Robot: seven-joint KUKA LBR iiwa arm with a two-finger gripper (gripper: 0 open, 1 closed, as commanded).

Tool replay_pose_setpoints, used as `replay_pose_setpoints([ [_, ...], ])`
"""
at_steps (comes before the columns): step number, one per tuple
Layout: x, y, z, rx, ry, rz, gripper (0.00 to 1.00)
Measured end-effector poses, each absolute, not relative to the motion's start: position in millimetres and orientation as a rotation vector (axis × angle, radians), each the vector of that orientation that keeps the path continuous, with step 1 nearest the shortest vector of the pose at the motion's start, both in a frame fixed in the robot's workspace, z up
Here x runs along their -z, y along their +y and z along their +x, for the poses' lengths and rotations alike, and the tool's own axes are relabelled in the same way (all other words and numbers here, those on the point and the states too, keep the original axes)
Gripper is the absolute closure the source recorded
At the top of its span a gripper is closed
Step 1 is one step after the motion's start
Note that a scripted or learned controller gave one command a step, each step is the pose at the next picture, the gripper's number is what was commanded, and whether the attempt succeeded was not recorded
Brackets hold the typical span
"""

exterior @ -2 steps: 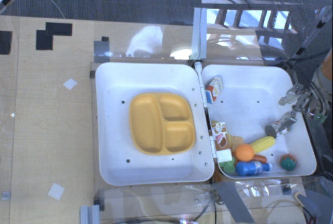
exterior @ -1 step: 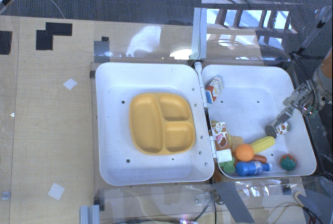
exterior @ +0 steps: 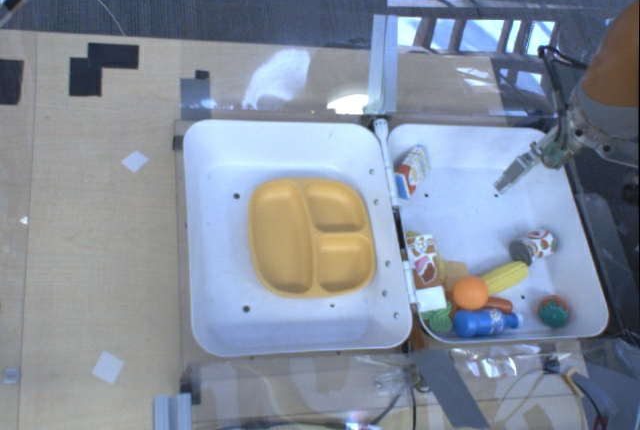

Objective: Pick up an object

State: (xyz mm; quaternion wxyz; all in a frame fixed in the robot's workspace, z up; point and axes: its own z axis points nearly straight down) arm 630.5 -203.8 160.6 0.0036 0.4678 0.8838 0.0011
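My gripper (exterior: 512, 175) hangs over the upper right part of the right bin (exterior: 470, 208), reaching in from the right below the arm's orange band (exterior: 612, 68). Below it in the bin lie a brown-and-white cup (exterior: 536, 245), a yellow corn cob (exterior: 505, 275), an orange ball (exterior: 469, 293), a blue bottle (exterior: 485, 322) and a green ball (exterior: 553, 311). A small printed packet (exterior: 411, 168) lies at the bin's left wall, well to the gripper's left. I see nothing in the gripper.
A yellow divided plate (exterior: 310, 236) lies in the left bin (exterior: 215, 218). A printed box (exterior: 424, 260) and a white cube (exterior: 432, 299) sit along the right bin's left wall. A metal frame (exterior: 470, 33) stands behind the right bin.
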Motion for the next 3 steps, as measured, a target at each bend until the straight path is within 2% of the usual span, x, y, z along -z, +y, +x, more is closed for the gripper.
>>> replay_pose_setpoints([
  [1,-171,-206,571.8,-0.004,2.526,1.858,0.0],
  [2,-134,-206,537.1,-0.002,2.09,2.342,0.0],
  [3,-88,-154,580.7,-0.012,1.718,2.623,0.0],
])
